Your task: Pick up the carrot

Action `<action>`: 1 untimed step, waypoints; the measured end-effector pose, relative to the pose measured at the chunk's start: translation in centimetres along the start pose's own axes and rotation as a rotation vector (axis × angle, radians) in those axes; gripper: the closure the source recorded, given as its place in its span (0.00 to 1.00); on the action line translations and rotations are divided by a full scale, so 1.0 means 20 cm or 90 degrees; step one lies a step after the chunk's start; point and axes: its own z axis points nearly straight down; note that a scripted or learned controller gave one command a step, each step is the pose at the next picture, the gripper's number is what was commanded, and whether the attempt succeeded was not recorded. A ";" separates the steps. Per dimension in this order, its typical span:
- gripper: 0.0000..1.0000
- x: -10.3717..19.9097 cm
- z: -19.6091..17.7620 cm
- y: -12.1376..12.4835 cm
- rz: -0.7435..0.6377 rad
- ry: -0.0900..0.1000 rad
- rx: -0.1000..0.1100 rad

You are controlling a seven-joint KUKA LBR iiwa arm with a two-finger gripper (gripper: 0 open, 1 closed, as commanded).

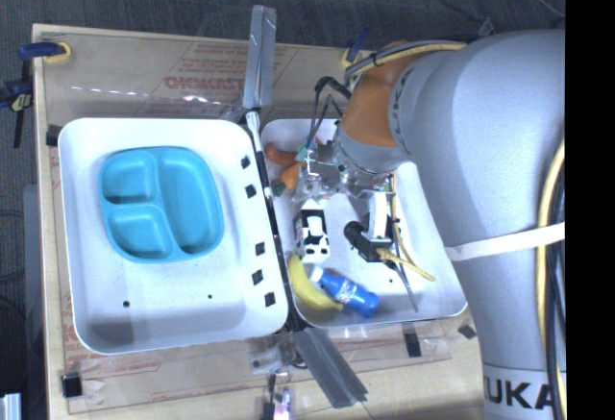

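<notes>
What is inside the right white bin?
The right bin holds a banana, a blue bottle, a black-and-white block and orange pieces by its far-left corner. The arm covers the bin's far part.

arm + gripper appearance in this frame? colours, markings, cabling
Arm: bulky rounded light-grey casing, orange band above the wrist, white KUKA lettering low on the base. Thin black and yellow cables loop around the wrist. Gripper: small metallic assembly with dark parts.

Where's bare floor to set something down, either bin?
Left white bin: open floor in front of and right of the blue divided plate. Right white bin is crowded: yellow banana, blue bottle, black-and-white toy, orange carrot, gripper.
</notes>
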 end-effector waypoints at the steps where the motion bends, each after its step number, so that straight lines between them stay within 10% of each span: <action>1: 1.00 0.01 -0.04 0.00 -0.003 0.000 0.004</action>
